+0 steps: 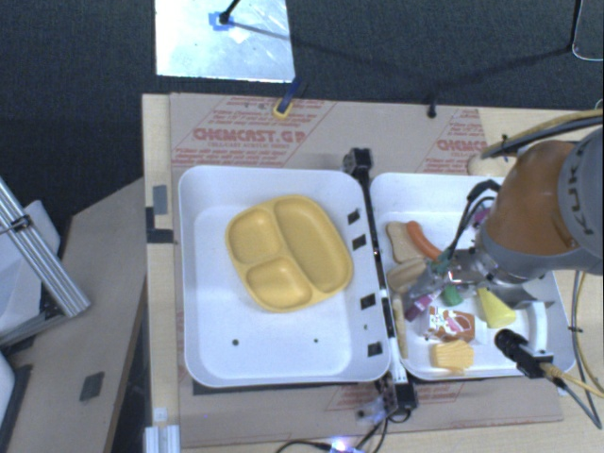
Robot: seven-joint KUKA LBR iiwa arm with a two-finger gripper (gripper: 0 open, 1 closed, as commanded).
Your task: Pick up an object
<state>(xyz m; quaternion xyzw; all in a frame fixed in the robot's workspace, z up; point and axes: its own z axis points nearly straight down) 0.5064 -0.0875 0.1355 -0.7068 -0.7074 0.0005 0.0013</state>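
The right bin [422, 189] holds several small toy foods: an orange hot dog on a tan bun [415, 239], a tan slice [408, 274], a green piece [453, 295], a yellow block [494, 306], a red-and-white packet [448, 325] and a yellow cheese wedge [452, 356]. My gripper [440, 282] reaches down from the right among the pile, over the tan slice and green piece. The wrist hides its fingers. A yellow three-section plate [288, 251] lies in the left bin [208, 338].
The arm's grey and orange body [538, 215] covers the right bin's far right side. A black divider with clips [370, 253] runs between the bins. Cardboard [255, 130] lies under both bins, and a metal sheet [224, 26] lies behind.
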